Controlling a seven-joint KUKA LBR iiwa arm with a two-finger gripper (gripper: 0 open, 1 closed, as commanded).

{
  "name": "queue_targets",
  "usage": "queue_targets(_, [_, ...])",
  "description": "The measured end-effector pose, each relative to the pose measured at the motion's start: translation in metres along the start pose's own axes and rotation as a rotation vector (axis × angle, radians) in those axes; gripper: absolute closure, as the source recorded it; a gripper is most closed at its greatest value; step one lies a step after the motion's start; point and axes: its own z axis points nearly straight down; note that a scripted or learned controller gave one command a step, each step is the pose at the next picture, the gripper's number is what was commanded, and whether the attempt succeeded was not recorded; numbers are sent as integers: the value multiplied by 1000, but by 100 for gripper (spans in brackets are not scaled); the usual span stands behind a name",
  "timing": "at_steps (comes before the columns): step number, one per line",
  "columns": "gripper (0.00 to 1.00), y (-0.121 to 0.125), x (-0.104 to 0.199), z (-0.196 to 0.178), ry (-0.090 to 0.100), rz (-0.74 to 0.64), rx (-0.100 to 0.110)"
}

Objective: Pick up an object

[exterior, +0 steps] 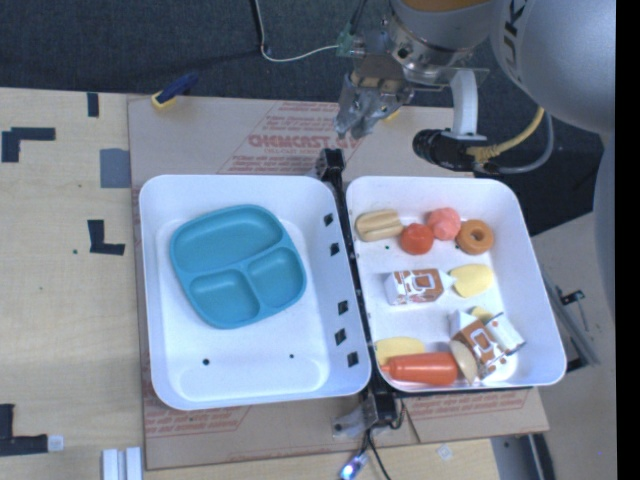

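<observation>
gripper (pixel 358 118) — nothing between its fingers, grip unclear | bins — below it | plate (pixel 238 265) — lower left

Even, fairly bright overhead light gives soft, short shadows. The white bins (pixel 160 268) glare slightly. The arm (pixel 560 28) looks blurred at top right.

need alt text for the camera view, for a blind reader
The grey arm's gripper hangs above the bench behind two white bins. The right bin holds small toy foods; the left bin holds a blue divided plate.
</observation>
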Motion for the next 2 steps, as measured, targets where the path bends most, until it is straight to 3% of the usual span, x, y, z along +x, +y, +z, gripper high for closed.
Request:
queue_targets(1, [100,-6,-36,-103,-2,3,3])
queue_targets(2, [100,-44,-1,11,-3,-2,29])
